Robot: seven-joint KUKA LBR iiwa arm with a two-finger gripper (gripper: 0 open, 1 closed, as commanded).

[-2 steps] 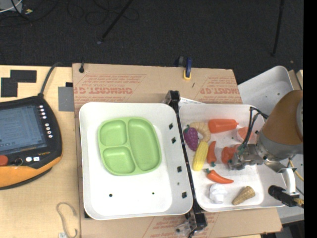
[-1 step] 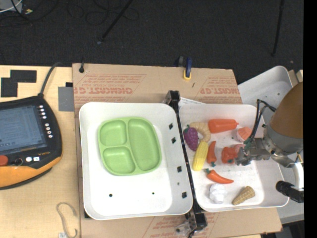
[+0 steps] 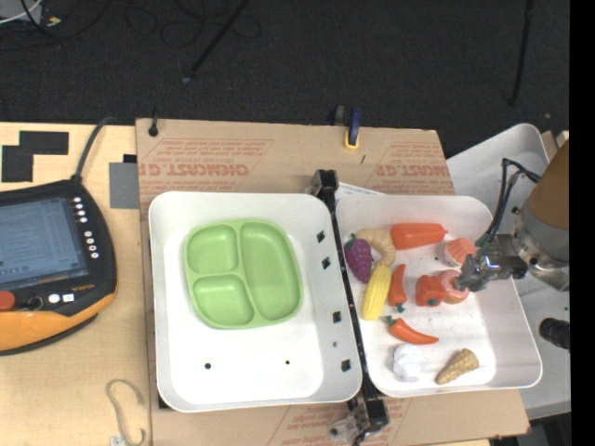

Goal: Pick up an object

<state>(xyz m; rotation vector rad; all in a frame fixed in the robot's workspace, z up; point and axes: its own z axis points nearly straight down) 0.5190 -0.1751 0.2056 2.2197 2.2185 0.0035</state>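
Cardboard covers the tabletop [image 3: 279,151] under two white bins. At the right bin [image 3: 507,342], the pincer [image 3: 468,279] touches a red tomato [image 3: 435,290]; its opening I cannot tell. Crowding neighbours could make it slip.

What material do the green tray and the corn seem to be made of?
Green tray: likely moulded plastic, smooth with a slight sheen; uniform colour, rounded compartments. Corn: probably toy plastic or rubber; an even, flat yellow. The view is too coarse to be sure.
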